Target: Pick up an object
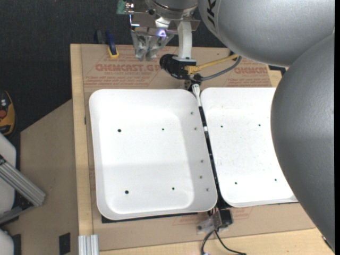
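The grey arm (276, 31) looms over the counter (85, 142) and its two white bins, left (149, 153) and right (244, 147). The pincer (146, 49) hangs beyond the left bin's far edge; its opening cannot be made out. No object is discernible between its tips.

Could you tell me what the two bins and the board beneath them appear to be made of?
Left bin and right bin: likely moulded white plastic, smooth with rounded corners and a soft sheen. Board: apparently sheet material under brown protective paper, matte, with red printed lettering along its far edge.
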Robot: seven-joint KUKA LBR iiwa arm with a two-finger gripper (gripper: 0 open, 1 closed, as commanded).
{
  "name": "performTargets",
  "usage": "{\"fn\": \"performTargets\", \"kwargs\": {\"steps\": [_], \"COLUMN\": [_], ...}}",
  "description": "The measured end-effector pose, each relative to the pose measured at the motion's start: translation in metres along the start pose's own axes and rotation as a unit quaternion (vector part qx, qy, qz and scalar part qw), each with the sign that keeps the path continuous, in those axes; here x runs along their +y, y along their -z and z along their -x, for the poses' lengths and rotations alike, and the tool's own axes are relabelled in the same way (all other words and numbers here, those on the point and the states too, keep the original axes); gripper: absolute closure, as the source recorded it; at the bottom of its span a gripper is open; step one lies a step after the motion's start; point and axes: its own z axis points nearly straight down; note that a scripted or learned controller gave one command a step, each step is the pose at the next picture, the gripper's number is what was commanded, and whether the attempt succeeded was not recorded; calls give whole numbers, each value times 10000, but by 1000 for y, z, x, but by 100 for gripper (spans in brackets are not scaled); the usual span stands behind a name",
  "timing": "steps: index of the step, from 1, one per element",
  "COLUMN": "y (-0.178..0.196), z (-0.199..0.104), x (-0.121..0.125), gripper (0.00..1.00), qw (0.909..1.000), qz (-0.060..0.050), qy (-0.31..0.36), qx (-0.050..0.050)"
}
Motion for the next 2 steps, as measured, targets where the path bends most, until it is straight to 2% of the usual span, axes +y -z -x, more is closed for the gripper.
{"fn": "performTargets", "kwargs": {"steps": [1, 2], "y": [-85, -10], "z": [0, 0], "x": [-58, -54], "gripper": [100, 100], "qw": [9999, 10000], "qz": [-97, 1], "qy": [-9, -1], "qx": [-26, 0]}}
